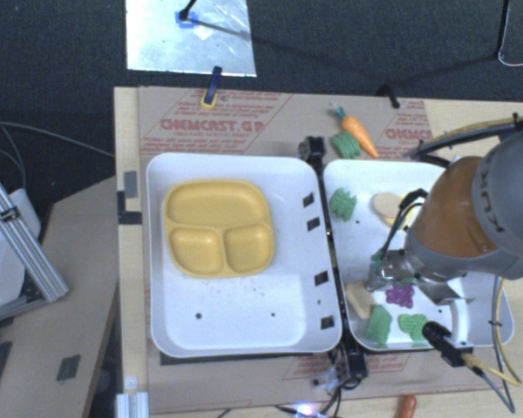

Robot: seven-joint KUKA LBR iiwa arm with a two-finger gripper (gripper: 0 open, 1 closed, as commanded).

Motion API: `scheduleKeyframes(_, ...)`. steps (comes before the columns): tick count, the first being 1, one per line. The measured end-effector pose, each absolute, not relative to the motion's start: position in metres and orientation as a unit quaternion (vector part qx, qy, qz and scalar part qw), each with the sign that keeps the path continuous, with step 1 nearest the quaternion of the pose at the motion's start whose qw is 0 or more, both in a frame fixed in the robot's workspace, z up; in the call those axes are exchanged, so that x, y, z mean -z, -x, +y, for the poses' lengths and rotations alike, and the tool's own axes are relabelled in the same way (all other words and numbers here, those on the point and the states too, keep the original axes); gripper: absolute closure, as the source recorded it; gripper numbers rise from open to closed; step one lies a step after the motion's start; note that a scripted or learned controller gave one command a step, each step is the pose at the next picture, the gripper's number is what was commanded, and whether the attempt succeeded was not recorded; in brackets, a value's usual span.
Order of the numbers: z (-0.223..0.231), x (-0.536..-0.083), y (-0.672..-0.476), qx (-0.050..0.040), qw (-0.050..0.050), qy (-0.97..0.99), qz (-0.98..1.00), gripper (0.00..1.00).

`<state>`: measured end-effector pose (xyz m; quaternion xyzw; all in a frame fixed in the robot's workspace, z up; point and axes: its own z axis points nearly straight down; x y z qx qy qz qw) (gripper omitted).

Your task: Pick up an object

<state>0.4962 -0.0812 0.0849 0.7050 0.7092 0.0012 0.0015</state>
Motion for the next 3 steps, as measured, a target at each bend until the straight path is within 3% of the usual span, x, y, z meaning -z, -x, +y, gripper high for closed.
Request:
scheduleKeyframes(1, -0.083, -0.084, -0.487, -0.0004, 0.000, -0.707, 0.708, 1.00)
scheduleKeyframes(2, -0.022, -0.190, -0.488, -0.0042, 0.003, -0.703, 0.711, 1.00)
scheduleKeyframes(3, 0.072, -0.229, -0.487, -0.0034, 0.000, -0.702, 0.712, 1.00)
